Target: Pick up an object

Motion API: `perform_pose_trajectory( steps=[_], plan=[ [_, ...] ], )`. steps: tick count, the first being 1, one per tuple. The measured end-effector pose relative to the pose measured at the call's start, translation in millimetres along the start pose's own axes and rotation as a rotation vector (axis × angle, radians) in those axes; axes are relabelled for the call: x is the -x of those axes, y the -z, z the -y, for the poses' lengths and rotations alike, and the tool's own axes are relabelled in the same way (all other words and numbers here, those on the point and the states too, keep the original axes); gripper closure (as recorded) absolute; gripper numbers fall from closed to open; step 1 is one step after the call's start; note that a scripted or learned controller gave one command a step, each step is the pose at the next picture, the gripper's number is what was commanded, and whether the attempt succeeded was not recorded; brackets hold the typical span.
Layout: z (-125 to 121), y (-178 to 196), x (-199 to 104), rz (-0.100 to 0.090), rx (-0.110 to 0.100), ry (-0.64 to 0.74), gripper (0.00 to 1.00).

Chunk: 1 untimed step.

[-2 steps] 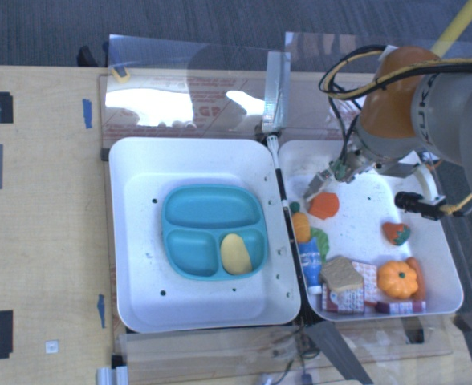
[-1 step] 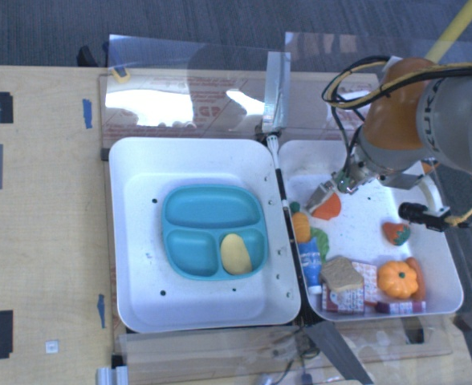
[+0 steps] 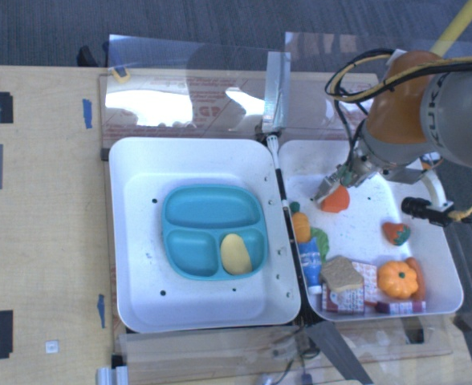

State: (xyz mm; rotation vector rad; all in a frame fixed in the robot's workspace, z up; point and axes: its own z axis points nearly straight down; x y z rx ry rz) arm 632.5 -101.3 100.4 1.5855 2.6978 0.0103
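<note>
Down at the front edge of the right bin (image 3: pixel 445 251) you've got a little pile: a boxy sponge-looking block (image 3: pixel 343 274) sitting on a red-and-white printed packet (image 3: pixel 350 297), and just right of it a small orange pumpkin (image 3: pixel 398 279), ribbed and glossy like plastic. A blue-and-white tube (image 3: pixel 309 265) lies along the bin's left wall, with an orange rounded piece (image 3: pixel 301 228) and a green leafy bit (image 3: pixel 319 241) beside it. A small red and green strawberry-ish thing (image 3: pixel 395 233) sits apart on the right.

Your claw (image 3: pixel 335 185) is down in the back half of that bin, tilted toward the left, with its tips right at a rounded orange-red object (image 3: pixel 335 200). They look to be touching it, but I can't tell how wide the claw is set or whether it has any grip.

Left bin (image 3: pixel 132 215) is smooth white plastic with rounded corners and holds a turquoise divided plate (image 3: pixel 197 208), three compartments, with a yellow egg-shaped lemon (image 3: pixel 235 253) in the lower right one.

Your counter (image 3: pixel 43 215) is pale wood-grain with black squares and blue tape marks. Clear plastic sheeting (image 3: pixel 188 87) stands behind the bins, catching glare, and dark blue-grey carpet (image 3: pixel 220 6) runs behind that.
</note>
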Motion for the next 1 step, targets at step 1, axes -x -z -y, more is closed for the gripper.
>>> perform_pose_trajectory(
  steps=[1],
  plan=[
    [-60.3,92.2,-43.1,-0.001,0.004,-0.017,1.00]
  ],
)
